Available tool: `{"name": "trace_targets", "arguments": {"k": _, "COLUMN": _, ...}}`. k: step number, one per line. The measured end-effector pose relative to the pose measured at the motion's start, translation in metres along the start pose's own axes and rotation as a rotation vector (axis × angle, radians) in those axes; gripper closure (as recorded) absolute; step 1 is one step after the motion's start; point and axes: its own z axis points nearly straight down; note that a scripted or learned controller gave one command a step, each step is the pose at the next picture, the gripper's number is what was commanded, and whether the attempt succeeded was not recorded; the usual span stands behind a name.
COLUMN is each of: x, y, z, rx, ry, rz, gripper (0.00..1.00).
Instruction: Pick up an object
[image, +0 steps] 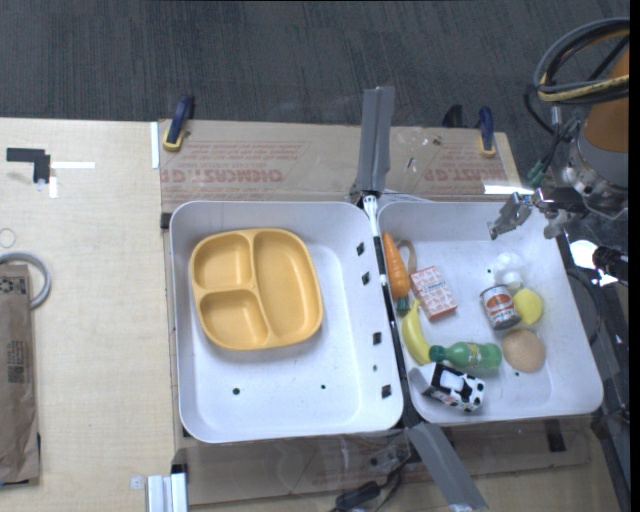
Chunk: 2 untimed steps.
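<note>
White plastic bins sit side by side in the camera view. The left bin (200, 400) holds a yellow plastic plate with three sections (257, 289). The right bin (570, 390) is full of toys: an orange carrot (397, 268), a yellow banana (414, 336), a pink box (433, 293), a small tin can (497, 307), a yellow lemon (527, 305), a brown egg-shaped toy (523, 351), a green bottle (466, 355) and a black-and-white cow (457, 387). The metal gripper (530, 212) hangs at the upper right, over that bin's top edge, holding nothing. I cannot tell if it is apart or together. The toys sit packed close, so it could bump one and miss.
</note>
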Motion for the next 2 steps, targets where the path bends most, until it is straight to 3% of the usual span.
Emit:
{"name": "trace_targets", "arguments": {"k": 1, "x": -0.017, "y": -0.047, "z": 0.076, "rx": 0.000, "ry": 0.000, "rz": -0.016, "gripper": 0.00}}
{"name": "trace_targets", "arguments": {"k": 2, "x": -0.022, "y": -0.071, "z": 0.129, "rx": -0.001, "ry": 0.000, "rz": -0.060, "gripper": 0.00}}
